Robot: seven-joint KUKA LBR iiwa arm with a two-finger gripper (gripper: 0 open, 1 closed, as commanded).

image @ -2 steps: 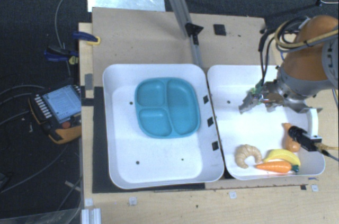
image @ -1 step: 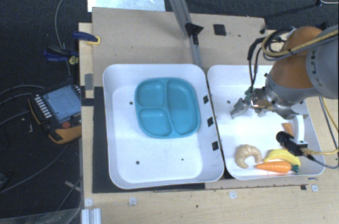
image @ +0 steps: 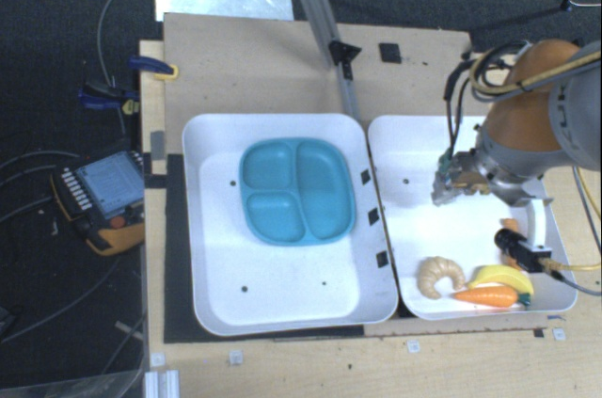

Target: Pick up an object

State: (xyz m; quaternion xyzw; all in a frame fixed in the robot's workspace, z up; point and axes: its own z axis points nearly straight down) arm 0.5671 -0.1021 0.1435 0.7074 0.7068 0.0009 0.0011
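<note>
Two-finger gripper (image: pixel 450 183) hangs over right white bin (image: pixel 404 142); finger state: cannot tell. Candidates at bin's 5 o'clock corner: beige croissant (image: pixel 440 275), orange carrot (image: pixel 487 296), yellow banana (image: pixel 503 277), touching. Risk: tight cluster against the wall blocks fingers, grasp slips.

the arm (image: pixel 541 119) runs off the right edge, its pincer (image: pixel 450 183) blurred.

I worked in a robotics lab: bare tabletop (image: pixel 282 67), two white bins (image: pixel 212 227), loose cables (image: pixel 113 1), clamps (image: pixel 122 86) on dark carpet (image: pixel 56 10).
</note>
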